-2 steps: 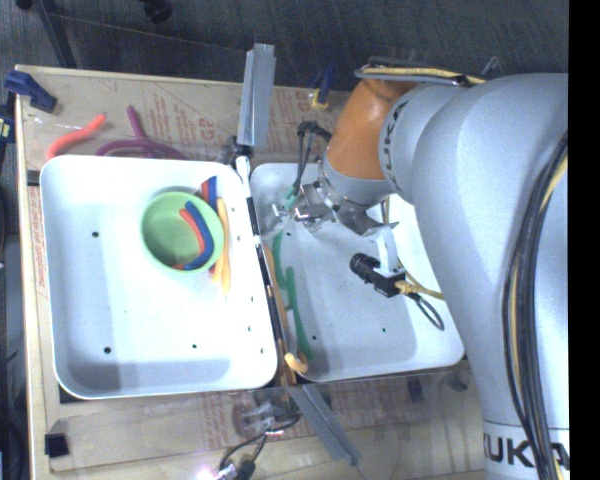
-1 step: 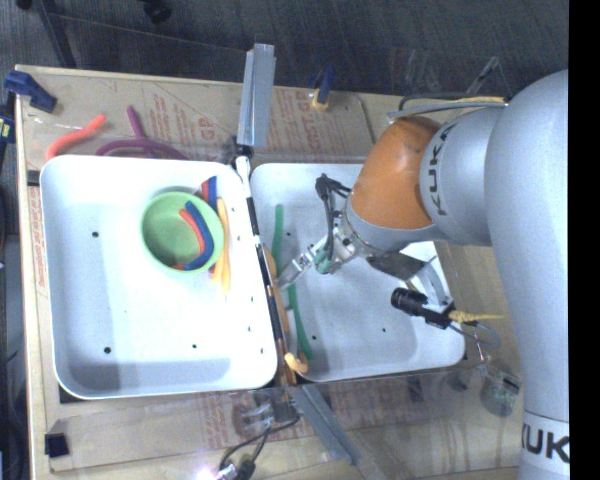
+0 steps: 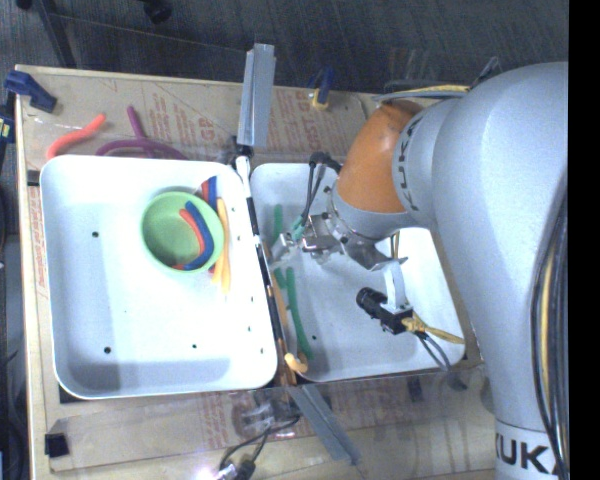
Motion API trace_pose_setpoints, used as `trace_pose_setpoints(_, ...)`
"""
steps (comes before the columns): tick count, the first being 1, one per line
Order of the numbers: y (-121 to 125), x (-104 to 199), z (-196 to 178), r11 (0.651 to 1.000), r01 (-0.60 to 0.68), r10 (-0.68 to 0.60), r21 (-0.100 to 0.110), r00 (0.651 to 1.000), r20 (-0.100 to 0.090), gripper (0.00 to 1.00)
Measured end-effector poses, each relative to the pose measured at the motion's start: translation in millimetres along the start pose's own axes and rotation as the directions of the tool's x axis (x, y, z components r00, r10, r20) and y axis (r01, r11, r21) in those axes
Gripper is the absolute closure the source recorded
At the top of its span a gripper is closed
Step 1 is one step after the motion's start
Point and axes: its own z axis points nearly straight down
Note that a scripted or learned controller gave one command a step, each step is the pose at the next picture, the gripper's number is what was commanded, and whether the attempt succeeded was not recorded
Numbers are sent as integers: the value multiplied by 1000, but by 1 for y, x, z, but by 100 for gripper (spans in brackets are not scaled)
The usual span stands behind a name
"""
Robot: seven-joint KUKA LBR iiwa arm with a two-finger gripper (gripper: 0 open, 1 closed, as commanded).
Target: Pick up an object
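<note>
On bench (image 3: pixel 160 93) | two white bins (image 3: pixel 130 358) | dark carpet beyond | pincer (image 3: pixel 298 236) grip possibly hidden, cannot tell

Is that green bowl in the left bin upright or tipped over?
Upright: the green bowl shows its open mouth, with colourful pieces on its right rim.

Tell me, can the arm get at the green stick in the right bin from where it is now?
Probably yes. The green stick lies uncovered on the floor of the right bin, near its left wall, and the gripper hangs just above its upper end with nothing between them.
</note>
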Motion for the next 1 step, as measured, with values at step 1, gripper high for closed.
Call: trace_pose_setpoints(1,8,-58,-58,986,-165,165,-3,986,-5,0)
